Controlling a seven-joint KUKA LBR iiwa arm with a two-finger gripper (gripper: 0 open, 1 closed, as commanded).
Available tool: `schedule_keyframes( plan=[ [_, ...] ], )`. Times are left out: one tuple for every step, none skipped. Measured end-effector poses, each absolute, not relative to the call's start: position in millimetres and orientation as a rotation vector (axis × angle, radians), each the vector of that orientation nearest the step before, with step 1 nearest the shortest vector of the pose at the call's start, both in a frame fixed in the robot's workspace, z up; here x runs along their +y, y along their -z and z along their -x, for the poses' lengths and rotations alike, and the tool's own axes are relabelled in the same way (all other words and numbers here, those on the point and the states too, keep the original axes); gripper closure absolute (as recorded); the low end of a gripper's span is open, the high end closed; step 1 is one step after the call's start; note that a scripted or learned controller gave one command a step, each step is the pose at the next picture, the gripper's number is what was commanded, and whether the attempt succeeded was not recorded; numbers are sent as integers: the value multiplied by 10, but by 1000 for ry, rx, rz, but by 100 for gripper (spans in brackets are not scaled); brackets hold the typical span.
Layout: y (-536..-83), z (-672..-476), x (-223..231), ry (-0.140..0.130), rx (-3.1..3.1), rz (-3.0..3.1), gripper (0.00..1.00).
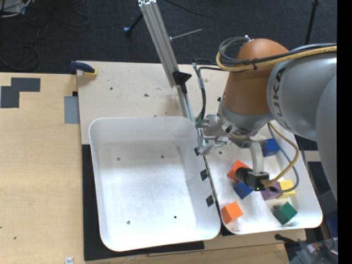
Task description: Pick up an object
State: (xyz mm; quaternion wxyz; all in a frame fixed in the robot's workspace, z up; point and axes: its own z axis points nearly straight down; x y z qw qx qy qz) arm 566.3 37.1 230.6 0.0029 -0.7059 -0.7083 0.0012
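Seven small hard-edged blocks with a matte look lie in the right bin [308, 220], a shallow, smooth white tray with rounded corners in the lower right of the frame. Two are blue: the upper blue block [270, 147], partly under the arm, and the lower blue block [242, 190]. Two are orange: the red-orange block [237, 169] and, nearest the bottom rim, the orange cube [231, 211]. There is one green block [285, 213], one yellow block [286, 186] and one purple block [270, 193], the last partly hidden. Most look near-cubic with no clear long axis. The green one sits turned, a corner toward the lower edge.

The metal gripper [209, 142] hangs at the shared rim between the bins, up and left of the blocks. Whether it is spread or closed cannot be told.

The left bin [110, 147] is white with a few dark specks. The counter [126, 89] is pale speckled wood. One ribbed aluminium bar [165, 54] slants across it.
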Motion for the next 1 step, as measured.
schedule_keyframes(
  plan=[
    [-2199, -5547, 860, -5, -2222, 2214, 100]
  ],
)
